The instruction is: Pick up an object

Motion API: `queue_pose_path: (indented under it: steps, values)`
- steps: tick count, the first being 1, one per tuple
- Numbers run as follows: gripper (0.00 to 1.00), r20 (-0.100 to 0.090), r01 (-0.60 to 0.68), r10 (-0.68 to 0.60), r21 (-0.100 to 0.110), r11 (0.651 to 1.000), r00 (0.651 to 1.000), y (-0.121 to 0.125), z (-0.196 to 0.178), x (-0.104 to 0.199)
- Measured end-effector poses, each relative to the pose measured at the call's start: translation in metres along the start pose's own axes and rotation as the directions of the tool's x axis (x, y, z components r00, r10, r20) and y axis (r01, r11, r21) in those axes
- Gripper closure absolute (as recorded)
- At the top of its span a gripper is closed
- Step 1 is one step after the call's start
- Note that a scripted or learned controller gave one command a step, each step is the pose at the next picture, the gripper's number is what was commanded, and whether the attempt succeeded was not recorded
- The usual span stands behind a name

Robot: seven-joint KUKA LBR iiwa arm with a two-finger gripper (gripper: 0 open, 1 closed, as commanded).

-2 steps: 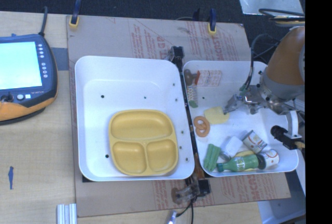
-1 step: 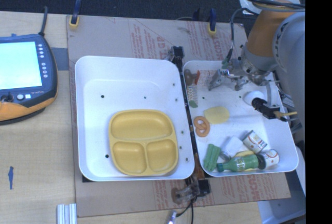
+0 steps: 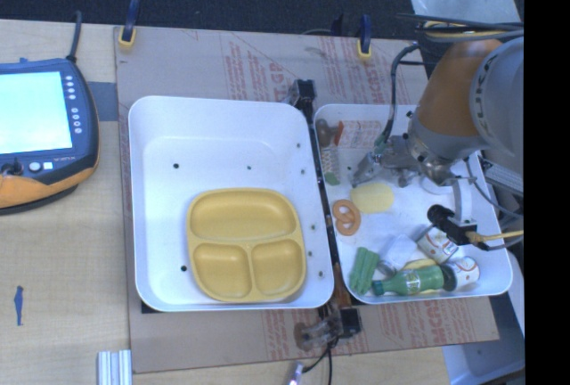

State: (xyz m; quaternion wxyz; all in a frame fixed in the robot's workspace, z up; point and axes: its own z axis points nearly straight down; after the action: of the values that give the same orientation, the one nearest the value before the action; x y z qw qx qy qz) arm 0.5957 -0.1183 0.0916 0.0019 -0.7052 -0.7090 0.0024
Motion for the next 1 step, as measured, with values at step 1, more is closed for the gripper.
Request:
queue_pose_path:
  steps: [1]
  values:
    - [0.0,-0.002,-0.002,0.002,-0.004,1.0,1.0,0.0608,-0.0011,0.0206]
